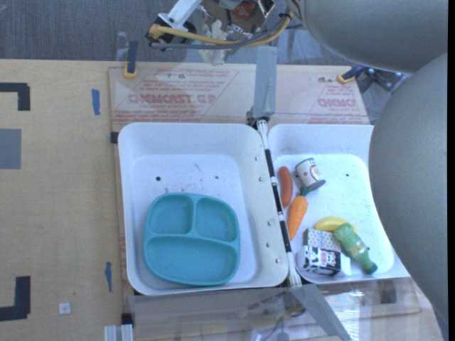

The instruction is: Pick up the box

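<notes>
A grey arm [398, 119] looms over the right side of a counter [57, 212] carrying two white bins. The gripper [227, 9] hangs at the top, above the far edge of the counter, well clear of both bins; whether it is wide or narrow cannot be told. The box [321, 253], black, white and red, lies near the front of the right bin [352, 144], just beside a green bottle [354, 247] and a banana [330, 224]. Two carrots [291, 201] and a can [308, 173] lie behind it. A teal tray [192, 239] sits in the left bin [185, 144].
</notes>
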Controlling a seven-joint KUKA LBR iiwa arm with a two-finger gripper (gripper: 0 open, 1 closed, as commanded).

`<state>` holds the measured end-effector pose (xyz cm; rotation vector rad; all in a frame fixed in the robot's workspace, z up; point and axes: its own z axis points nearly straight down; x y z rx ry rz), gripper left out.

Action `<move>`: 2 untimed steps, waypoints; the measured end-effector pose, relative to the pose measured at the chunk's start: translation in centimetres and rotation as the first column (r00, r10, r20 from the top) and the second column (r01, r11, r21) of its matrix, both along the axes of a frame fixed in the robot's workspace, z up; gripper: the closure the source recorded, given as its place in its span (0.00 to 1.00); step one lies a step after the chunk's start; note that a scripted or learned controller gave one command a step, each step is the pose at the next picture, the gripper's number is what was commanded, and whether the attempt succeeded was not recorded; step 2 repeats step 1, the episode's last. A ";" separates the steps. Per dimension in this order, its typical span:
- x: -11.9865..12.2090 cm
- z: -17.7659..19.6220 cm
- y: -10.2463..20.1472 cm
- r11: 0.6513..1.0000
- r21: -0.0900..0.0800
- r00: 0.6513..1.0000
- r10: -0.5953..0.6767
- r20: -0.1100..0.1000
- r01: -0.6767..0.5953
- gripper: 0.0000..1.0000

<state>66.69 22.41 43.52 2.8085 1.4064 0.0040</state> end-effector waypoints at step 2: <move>0.0 0.0 -0.1 0.989 0.002 0.989 -0.147 0.000 0.147 1.00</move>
